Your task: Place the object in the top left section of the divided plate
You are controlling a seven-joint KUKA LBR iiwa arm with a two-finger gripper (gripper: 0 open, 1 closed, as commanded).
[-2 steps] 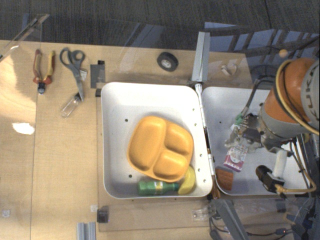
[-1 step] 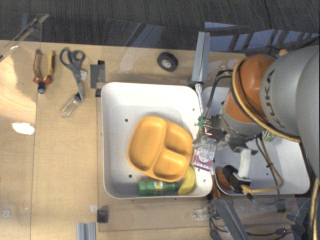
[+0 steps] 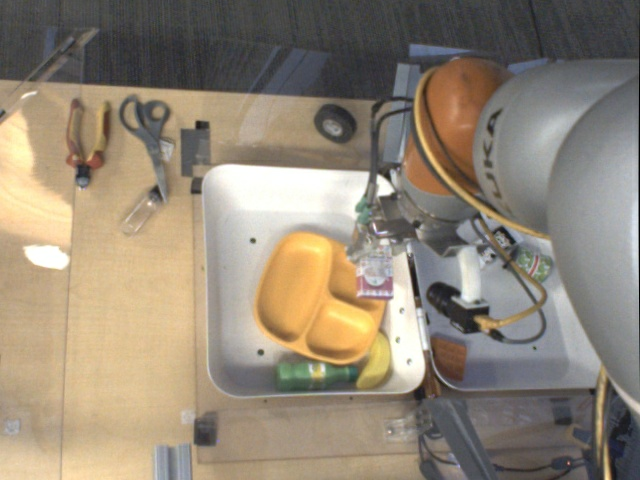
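Gripper [image 3: 374, 253] grips small purple-white packet [image 3: 374, 281] – hangs over yellow divided plate [image 3: 310, 298], right edge. Slide left toward upper-left section – lower, then let go.

The grey arm [image 3: 560, 168] reaches over the left bin [image 3: 230, 268], its gripper [image 3: 375, 253] holding a small purple-labelled packet [image 3: 374, 280] at the right edge of the yellow divided plate [image 3: 315, 298], with a green bottle [image 3: 315, 373] along the bin's near wall.
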